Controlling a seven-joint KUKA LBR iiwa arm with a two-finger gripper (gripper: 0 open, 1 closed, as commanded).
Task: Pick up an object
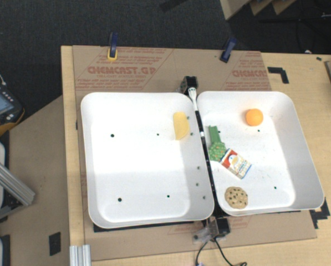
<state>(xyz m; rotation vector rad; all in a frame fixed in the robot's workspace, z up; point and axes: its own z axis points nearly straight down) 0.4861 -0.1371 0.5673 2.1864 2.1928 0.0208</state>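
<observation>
- Orange ball sits well apart from other items in right bin, arm's side.
- Gripper's state: cannot tell.

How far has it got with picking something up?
Nothing looks picked up yet. The orange ball, green toy, small carton and cookie all lie in the right bin; the yellow piece lies in the left bin. The whole pick remains.
</observation>
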